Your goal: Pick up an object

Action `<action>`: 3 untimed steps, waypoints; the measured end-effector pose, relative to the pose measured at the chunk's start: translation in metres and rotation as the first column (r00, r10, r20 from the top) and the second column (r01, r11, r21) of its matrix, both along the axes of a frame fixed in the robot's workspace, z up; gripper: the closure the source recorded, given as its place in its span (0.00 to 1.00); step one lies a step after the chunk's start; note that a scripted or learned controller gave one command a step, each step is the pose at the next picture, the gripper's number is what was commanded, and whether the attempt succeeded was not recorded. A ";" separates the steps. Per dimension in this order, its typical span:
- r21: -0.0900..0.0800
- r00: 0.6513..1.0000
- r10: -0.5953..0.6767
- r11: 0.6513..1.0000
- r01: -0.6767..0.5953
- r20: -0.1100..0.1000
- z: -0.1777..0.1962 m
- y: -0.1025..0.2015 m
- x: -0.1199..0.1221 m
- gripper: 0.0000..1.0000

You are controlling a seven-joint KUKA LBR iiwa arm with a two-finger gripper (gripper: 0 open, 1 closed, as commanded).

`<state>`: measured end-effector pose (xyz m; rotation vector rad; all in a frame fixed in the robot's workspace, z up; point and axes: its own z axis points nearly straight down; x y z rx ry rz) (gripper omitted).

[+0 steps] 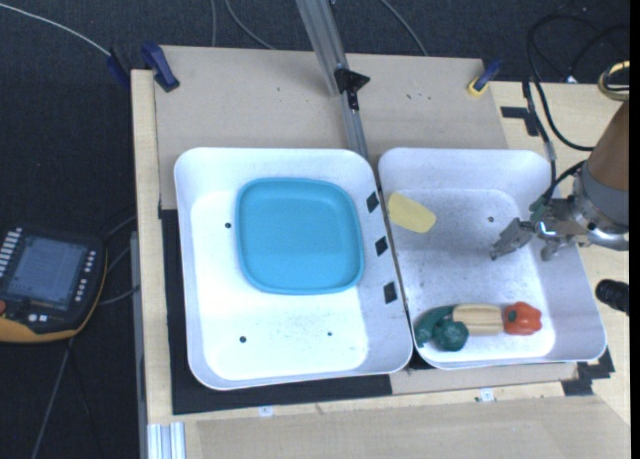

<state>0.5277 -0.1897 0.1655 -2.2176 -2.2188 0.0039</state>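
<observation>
In the right bin [470, 162] a flat yellow piece [411, 212] lies near the left wall. Along that bin's front wall sit a dark green object [442, 330], a tan block [478, 319] and a red object [521, 318], touching in a row. My gripper [528, 245] hangs over the right side of this bin, above and behind the red object. Its fingers [505, 242] are spread open and nothing is between them.
A blue square plate [300, 235] lies in the left bin [200, 247]. A metal pole [320, 17] slants in from the top toward the gap between the bins. Cables and a handheld pendant [45, 282] lie on the floor at left.
</observation>
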 end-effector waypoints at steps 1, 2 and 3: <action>0.000 1.000 -0.001 1.000 0.001 0.000 -0.059 -0.006 0.002 0.00; -0.002 1.000 0.000 1.000 0.000 0.007 -0.046 -0.007 0.004 1.00; -0.003 1.000 0.001 1.000 0.000 0.010 0.002 -0.002 0.013 1.00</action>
